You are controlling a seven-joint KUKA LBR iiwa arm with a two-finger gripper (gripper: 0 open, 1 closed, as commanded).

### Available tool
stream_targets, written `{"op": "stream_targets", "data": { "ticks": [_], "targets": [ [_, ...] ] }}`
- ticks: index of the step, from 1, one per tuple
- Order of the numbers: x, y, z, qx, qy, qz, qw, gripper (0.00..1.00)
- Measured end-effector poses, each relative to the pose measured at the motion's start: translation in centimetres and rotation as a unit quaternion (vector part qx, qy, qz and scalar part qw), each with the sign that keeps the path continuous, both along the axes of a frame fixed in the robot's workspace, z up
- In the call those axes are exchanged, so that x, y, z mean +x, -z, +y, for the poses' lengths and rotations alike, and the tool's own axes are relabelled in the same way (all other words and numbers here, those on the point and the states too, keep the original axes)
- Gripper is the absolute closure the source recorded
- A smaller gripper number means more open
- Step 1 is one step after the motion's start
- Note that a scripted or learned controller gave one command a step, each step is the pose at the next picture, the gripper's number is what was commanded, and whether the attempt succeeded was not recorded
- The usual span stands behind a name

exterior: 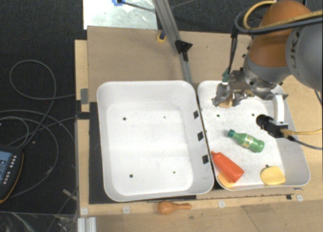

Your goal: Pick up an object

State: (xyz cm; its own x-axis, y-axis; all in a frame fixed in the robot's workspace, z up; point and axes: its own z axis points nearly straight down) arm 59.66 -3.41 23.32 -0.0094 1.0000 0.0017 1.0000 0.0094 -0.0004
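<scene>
My jaws (pixel 224 97) hung low over a tan lump (pixel 226 103) beyond the bottle (pixel 246 141), likely to grab it; their state I couldn't tell.

White bins (pixel 146 94); green bottle (pixel 246 141), orange-red bottle (pixel 227 167), yellow piece (pixel 273 175); grey arm (pixel 303 49), orange band (pixel 275 29)
</scene>
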Motion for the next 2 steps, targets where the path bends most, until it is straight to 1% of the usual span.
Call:
{"op": "stream_targets", "data": {
  "ticks": [1,2],
  "targets": [
    [-1.9,0.4,5.9,0.0006,-0.001,0.001,1.0000,1.00],
    [-3.0,1.3,11.4,0.0005,-0.001,0.000,1.0000,1.00]
  ]
}}
